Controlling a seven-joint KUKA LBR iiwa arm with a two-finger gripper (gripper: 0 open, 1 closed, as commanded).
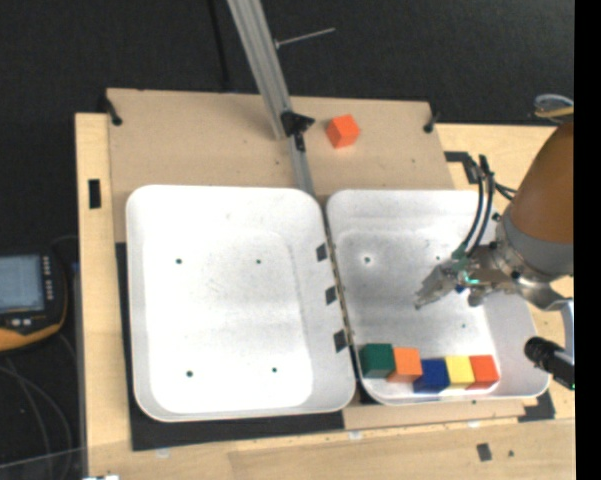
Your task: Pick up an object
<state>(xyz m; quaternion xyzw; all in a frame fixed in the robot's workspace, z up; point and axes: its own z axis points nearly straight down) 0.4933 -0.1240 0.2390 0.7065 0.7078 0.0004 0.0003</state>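
Coloured blocks (430, 367) lie in a row along the right bin's (400, 228) near wall, below and slightly left of the gripper (442, 285), which hovers mid-bin, grip state indeterminate, nothing visibly held.

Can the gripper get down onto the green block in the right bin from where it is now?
Probably yes. The gripper hovers over bare bin floor, and the green block ends the row, its left side free, though the orange block touches its right.
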